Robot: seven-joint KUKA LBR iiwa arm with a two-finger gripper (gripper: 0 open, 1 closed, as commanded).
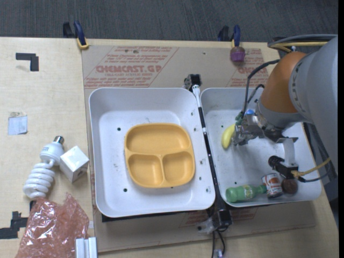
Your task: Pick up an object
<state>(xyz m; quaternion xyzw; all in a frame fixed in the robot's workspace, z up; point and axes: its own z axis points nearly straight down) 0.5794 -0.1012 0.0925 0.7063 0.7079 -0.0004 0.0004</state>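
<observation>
Tool [240, 135] low in the right bin [244, 168], just beside the banana [228, 137] near the left wall; jaw opening unreadable from here, likely risk is nudging the curved banana into the wall and closing on nothing.

Well off from the gripper [240, 135] — a spiral bulb [43, 172] beside a white cube [74, 162]; crinkled pink wrap [49, 229] below them.
</observation>
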